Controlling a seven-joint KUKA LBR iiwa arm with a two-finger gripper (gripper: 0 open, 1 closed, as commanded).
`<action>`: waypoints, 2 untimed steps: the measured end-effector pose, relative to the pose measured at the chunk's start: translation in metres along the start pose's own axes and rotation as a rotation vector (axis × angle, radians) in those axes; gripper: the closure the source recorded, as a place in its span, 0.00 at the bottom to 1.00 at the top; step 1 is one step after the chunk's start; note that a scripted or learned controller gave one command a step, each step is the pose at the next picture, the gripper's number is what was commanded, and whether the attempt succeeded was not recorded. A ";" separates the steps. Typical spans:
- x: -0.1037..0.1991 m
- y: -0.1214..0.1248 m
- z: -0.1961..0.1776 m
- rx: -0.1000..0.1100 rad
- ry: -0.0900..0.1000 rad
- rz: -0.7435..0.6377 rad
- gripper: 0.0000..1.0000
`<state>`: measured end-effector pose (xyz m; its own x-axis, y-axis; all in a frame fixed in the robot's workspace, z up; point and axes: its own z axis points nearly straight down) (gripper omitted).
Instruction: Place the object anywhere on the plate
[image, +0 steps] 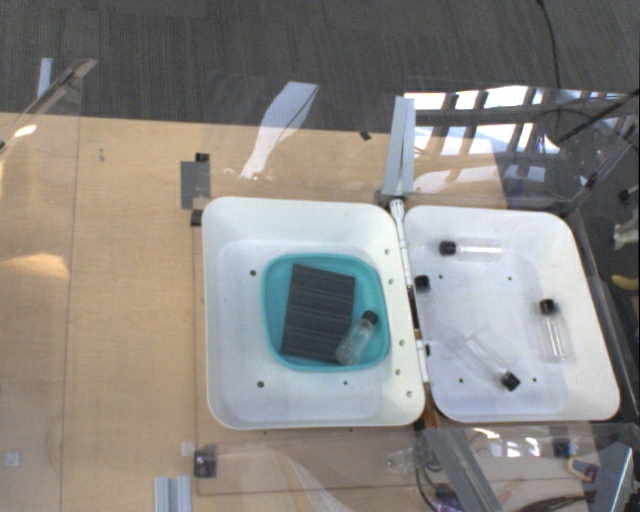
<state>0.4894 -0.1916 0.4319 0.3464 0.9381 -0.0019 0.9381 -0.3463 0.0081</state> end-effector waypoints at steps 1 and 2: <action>0.000 0.000 0.000 0.000 0.000 0.000 0.00; 0.000 0.000 0.000 0.000 0.000 0.000 0.00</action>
<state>0.4894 -0.1916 0.4319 0.3464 0.9381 -0.0019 0.9381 -0.3463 0.0081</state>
